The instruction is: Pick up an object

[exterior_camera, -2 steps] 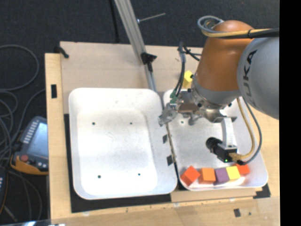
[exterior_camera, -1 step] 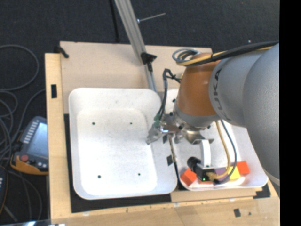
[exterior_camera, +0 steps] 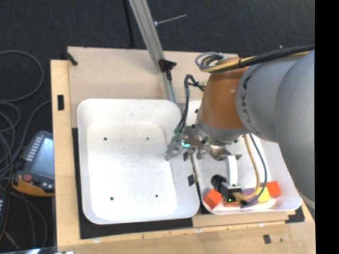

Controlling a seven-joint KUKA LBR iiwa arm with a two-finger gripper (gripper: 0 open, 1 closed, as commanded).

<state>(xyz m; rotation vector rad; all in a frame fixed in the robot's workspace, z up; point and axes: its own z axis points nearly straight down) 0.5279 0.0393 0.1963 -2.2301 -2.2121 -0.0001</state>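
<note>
While jaws hang low in right bin [exterior_camera: 267, 208], state unclear, orange block [exterior_camera: 212, 198] just left.

My arm [exterior_camera: 275, 99] is smooth grey metal with a glossy orange band [exterior_camera: 225, 102], above matt white plastic bins [exterior_camera: 127, 157] on a pale wooden bench [exterior_camera: 106, 73].

Bulky grey arm [exterior_camera: 275, 97], orange wrist band [exterior_camera: 222, 97], trailing cables [exterior_camera: 257, 163]
</note>
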